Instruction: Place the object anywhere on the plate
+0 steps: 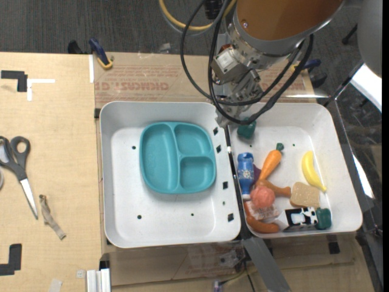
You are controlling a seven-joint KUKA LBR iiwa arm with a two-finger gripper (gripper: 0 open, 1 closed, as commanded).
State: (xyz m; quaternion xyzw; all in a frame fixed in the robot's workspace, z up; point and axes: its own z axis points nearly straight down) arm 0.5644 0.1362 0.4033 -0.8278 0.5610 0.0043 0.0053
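Looking down at the gripper, I find it low over the inner top corner of the right bin, just by the wall that divides the two bins. A small dark-green object sits right at its tip, but the wrist and its black cables crowd the spot, and I cannot tell whether the claw is clenched on that piece, released, or merely touching it. So I won't claim a grasp.

Working outward, the rest of the right bin's load lies below and apart from the tip: a blue can, a carrot, a banana, a slice of bread, a pink round fruit, and a black-and-white toy against the bottom wall. In the left bin, the teal divided plate lies flat with all three compartments bare, so nothing has been delivered yet.

My read is that we are at the pick, or just at the start of the carry. If the green piece is in hand, the next move calls for a lift high enough to clear the two bin walls, then a short traverse leftward over the plate before letting go. If not, the pick needs redoing.

The arm comes in from the upper right, its orange band looming large near the camera, the wrist angled down and leftward toward that corner.
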